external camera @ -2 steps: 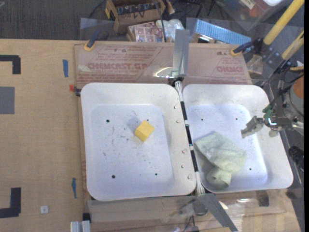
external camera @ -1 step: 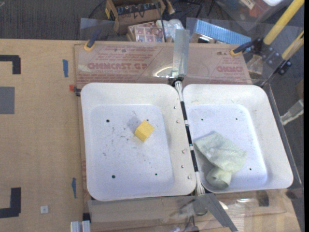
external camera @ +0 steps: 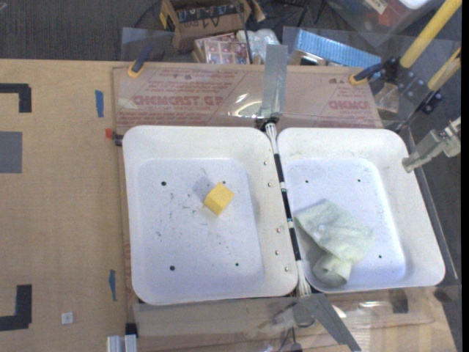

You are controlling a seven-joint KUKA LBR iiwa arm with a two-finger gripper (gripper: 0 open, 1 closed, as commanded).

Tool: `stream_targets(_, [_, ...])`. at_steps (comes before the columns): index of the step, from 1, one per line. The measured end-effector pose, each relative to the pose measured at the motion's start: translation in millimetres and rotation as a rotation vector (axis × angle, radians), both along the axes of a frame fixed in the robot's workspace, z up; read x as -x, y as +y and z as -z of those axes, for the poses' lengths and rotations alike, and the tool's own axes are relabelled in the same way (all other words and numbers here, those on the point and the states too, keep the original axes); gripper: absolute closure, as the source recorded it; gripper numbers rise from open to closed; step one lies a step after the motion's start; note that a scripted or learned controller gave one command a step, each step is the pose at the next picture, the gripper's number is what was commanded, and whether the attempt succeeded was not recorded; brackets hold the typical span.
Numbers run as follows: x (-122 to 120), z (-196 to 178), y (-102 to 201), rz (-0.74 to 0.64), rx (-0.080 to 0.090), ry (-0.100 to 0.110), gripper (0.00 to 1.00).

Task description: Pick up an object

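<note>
Camera view puts the gripper [external camera: 440, 147] at the right bin's [external camera: 388, 141] far right rim, open or closed I cannot tell, with the pale crumpled bag [external camera: 335, 229] nearer than the yellow block [external camera: 218, 199] in the left bin [external camera: 146, 196].

- The desk [external camera: 58, 196] has a light brown, wood-coloured top, bare along its left side.
- Two shallow white bins sit on it side by side, touching along their inner edges: the left bin [external camera: 139, 160] and the right bin [external camera: 396, 167].
- A clear sheet with red lettering [external camera: 183, 101] lies flat just behind the bins, held by yellow-handled clamps [external camera: 135, 68] at its far corners.
- Black angular marks [external camera: 18, 97] show at the desk's left edge, one far and one near.
- A grey square patch [external camera: 10, 152] lies between those marks.
- Small strips of blue tape [external camera: 99, 103] stick to the top left of the bins.
</note>
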State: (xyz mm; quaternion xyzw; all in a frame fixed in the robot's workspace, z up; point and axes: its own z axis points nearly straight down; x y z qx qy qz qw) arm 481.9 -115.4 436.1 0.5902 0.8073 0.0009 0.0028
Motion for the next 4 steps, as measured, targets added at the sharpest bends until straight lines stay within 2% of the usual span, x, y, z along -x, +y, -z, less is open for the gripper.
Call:
stream_targets(1, [2,0,51,-0.041,-0.001,0.005,0.0])
stream_targets(2, [2,101,80,-0.255,-0.001,0.003,0.0])
stream_targets(3, [1,0,46,-0.608,0.004,-0.001,0.0])
stream_targets(4, [1,0,59,-0.497,0.002,0.0,0.0])
